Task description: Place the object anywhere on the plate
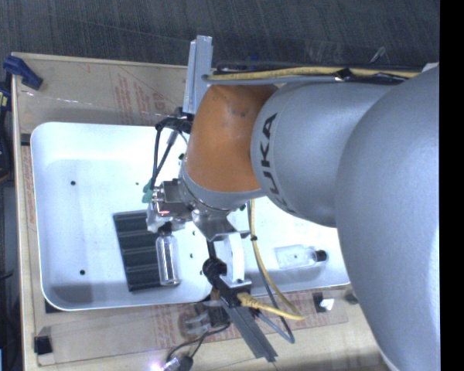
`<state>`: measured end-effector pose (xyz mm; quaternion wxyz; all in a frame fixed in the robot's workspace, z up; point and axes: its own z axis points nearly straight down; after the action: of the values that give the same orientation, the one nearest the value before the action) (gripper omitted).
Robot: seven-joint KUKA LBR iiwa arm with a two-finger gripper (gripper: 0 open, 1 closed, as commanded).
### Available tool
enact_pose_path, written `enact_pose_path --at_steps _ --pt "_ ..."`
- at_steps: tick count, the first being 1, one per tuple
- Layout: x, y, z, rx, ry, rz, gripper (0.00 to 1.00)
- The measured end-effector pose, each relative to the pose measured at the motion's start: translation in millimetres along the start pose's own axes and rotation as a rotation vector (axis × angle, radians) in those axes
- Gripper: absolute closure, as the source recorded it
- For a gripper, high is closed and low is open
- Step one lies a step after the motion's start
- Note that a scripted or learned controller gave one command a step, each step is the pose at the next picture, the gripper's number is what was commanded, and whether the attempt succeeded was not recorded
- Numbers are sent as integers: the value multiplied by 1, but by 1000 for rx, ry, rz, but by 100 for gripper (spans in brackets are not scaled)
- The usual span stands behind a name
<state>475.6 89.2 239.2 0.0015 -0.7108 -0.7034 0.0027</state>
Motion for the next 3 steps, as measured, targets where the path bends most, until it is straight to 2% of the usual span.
enact_pose_path --at_steps 1,2,3 --pt "59 6 145 0 1 76 100" --pt "-1 1 48 -5 1 -215 100" --pt "57 0 149 -2 1 -200 100"
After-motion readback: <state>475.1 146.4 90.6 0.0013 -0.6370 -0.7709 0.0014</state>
